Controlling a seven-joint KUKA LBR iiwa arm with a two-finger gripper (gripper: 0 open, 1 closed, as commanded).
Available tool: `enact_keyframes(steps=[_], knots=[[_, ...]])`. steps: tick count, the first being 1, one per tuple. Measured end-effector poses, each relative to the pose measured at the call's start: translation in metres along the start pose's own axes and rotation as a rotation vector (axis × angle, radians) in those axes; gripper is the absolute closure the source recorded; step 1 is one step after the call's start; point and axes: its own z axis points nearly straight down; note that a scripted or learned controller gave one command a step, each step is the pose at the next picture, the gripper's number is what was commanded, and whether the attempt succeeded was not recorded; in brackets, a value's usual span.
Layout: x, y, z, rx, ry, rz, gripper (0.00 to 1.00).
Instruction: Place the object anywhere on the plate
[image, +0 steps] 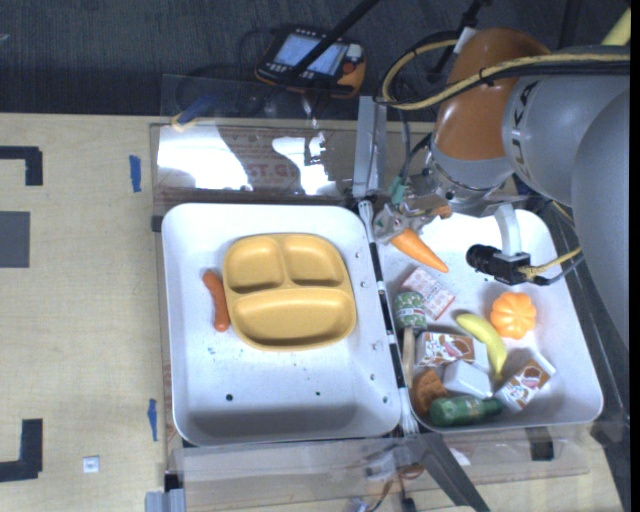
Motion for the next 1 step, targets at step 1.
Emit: enact_keyframes(steps=[1], knots=[[0.0735,-0.0048,-0.0014,0.006,0.001,-0.06,1.0]])
